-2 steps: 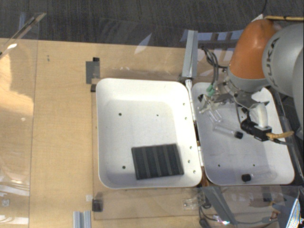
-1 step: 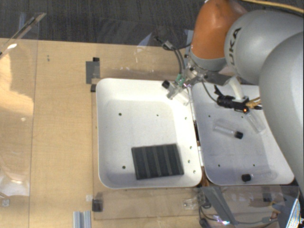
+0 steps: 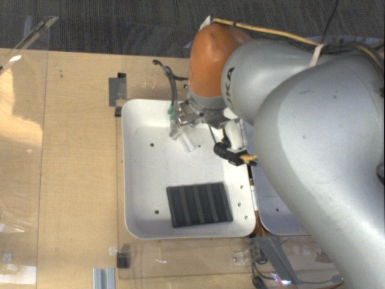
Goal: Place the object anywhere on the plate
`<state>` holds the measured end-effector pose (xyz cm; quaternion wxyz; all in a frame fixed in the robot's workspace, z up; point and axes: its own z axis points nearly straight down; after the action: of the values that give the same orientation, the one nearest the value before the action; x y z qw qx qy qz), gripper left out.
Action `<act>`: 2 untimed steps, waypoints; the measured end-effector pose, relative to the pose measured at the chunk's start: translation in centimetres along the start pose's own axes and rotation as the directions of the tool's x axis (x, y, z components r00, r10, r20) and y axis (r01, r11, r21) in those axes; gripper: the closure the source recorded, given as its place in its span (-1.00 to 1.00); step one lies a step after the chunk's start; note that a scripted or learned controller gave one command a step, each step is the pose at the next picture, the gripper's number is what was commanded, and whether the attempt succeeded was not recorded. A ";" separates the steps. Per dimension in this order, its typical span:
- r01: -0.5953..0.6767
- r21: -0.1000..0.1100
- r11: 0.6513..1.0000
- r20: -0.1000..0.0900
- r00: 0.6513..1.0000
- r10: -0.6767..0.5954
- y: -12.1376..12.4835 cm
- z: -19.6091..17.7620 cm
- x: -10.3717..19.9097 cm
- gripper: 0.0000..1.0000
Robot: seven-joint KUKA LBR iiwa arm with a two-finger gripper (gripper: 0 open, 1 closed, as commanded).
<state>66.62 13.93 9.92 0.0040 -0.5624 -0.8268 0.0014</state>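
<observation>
Left bin (image 3: 139,179) floor mostly open, black ribbed plate (image 3: 199,205) near front, arm (image 3: 313,131) overhanging right

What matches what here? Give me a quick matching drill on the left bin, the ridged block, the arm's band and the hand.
Things:
1. left bin
2. ridged block
3. arm's band
4. hand

Descriptions:
A. orange
B. hangs over the bin's upper part
C. dark, lying near the bin's lower edge
D. white, shallow

Pairs: 1-D, 2-C, 3-A, 4-B
</observation>
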 end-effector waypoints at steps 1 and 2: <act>0.121 -0.001 0.993 0.001 0.993 -0.121 2.6 1.1 6.1 1.00; 0.418 -0.013 0.908 0.011 0.908 -0.418 -3.4 -15.0 7.9 1.00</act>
<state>60.64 19.98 24.95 -0.0034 -0.3724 -0.9280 -0.0033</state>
